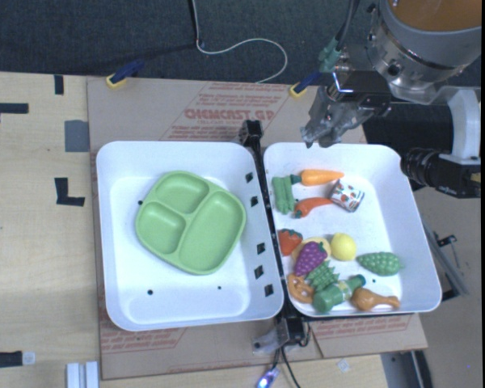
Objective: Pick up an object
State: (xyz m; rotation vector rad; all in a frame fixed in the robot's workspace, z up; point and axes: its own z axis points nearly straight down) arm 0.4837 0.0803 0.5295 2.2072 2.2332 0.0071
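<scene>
The right bin (408, 217) holds several toy foods: an orange carrot (322, 176), a green bean pod (282, 193), an orange pepper (313, 206), a small red and white can (347, 195), a yellow lemon (343, 247), purple grapes (309, 258), a bumpy green gourd (378, 262) and a brown drumstick (372, 301). My gripper (322, 136) hangs above the far rim of this bin, just beyond the carrot. Its fingers point down and nothing shows between them.
The left bin (121, 241) holds a green divided plate (192, 221). A black hinge strip (263, 217) runs between the bins. A white cable (242, 47) lies on the dark cloth behind, and blue-yellow clamps (125, 73) hold the cardboard base.
</scene>
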